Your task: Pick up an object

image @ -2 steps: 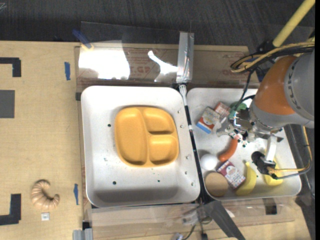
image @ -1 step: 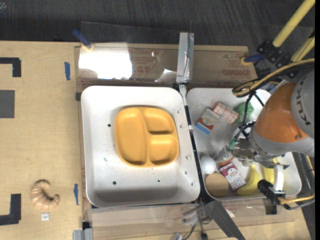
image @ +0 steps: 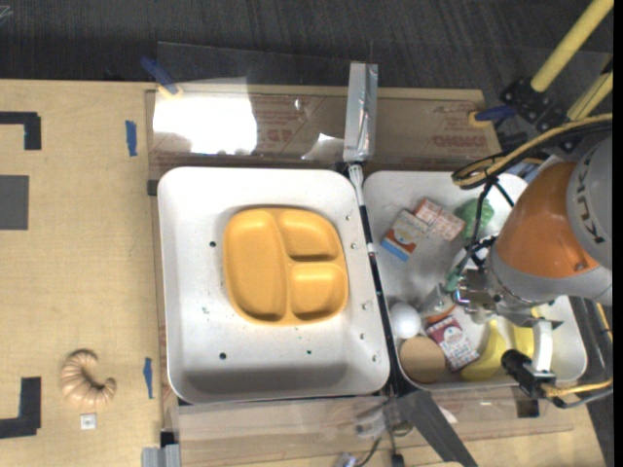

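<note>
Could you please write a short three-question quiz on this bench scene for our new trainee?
1. True or false: the yellow divided tray lies in the left bin.
2. Which lies nearest the white ball? A) tan round object B) croissant-shaped object C) red-and-white carton
3. Fill in: the arm hangs over the ____ bin.

Key: 1 true; 2 A; 3 right.

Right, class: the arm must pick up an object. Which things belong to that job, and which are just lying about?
Job: arm's gripper; right bin; in it a small carton, white ball, red packet, yellow item.

Lying about: yellow divided tray; left bin; croissant-shaped toy.
</note>
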